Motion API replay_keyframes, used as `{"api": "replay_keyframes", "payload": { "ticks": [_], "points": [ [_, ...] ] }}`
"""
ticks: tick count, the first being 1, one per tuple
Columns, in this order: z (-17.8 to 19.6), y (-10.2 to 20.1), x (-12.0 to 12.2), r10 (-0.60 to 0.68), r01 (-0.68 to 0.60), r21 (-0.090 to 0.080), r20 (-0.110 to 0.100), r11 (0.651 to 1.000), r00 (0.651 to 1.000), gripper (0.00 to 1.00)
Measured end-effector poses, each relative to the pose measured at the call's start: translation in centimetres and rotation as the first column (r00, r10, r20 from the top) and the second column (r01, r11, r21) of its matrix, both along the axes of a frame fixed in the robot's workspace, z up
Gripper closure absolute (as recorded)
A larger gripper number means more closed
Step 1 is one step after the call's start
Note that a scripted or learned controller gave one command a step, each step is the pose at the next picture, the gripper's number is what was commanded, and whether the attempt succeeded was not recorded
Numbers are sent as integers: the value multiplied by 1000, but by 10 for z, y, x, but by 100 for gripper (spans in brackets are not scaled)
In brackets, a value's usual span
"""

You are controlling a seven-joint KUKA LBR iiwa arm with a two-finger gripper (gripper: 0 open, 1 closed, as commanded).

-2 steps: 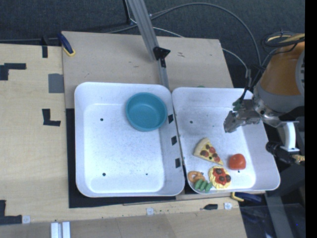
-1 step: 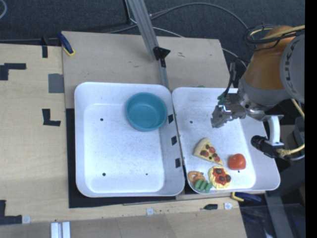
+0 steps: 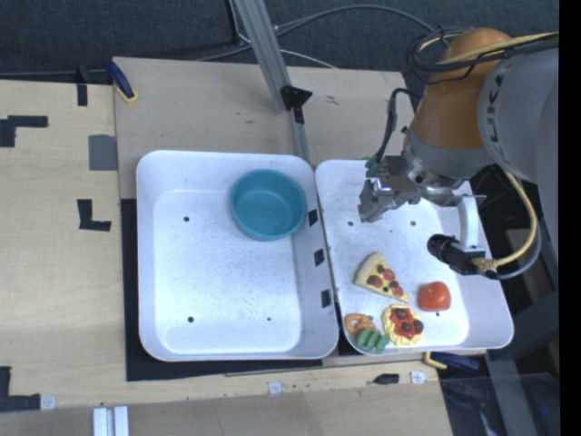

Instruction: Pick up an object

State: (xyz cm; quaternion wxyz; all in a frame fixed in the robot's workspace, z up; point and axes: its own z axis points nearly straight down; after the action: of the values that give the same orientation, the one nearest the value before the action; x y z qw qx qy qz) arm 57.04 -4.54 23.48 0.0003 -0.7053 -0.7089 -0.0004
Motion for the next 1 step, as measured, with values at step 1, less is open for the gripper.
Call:
{"api": "replay_keyframes", "payload": {
  "ticks": [1],
  "points": [
    [-11, 49, 10, -1, 1, 0, -2, 1000, 1000, 100]
  ]
}}
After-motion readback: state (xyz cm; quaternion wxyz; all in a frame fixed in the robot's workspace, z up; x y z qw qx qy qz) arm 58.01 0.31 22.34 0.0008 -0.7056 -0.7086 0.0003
